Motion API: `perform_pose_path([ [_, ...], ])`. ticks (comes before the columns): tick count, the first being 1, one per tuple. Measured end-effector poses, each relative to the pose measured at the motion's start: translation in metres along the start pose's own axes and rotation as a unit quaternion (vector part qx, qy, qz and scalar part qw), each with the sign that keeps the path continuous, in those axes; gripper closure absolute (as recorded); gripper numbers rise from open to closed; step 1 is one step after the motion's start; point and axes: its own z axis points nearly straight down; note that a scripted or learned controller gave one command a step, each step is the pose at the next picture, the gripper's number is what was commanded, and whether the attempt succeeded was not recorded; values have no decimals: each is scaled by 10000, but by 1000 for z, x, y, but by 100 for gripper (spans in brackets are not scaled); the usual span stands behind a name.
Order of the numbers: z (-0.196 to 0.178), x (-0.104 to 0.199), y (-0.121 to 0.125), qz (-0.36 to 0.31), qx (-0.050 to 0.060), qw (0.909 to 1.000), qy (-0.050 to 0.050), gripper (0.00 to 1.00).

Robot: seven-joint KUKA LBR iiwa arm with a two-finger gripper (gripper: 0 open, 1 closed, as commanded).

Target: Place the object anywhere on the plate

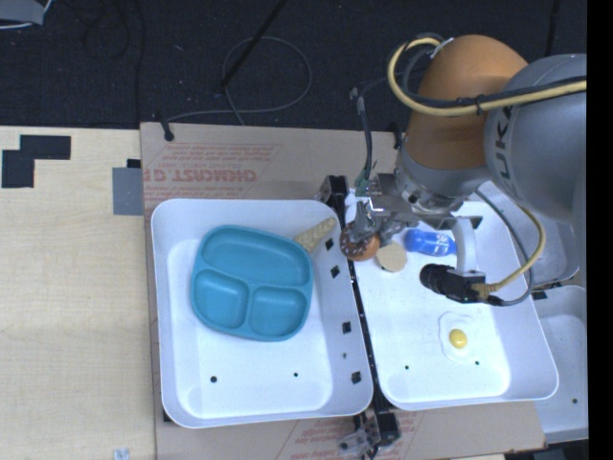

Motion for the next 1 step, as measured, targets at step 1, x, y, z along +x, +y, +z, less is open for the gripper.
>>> perform_pose_path([
  [1,8,59,-19,-2,6,10000,-2,100],
])
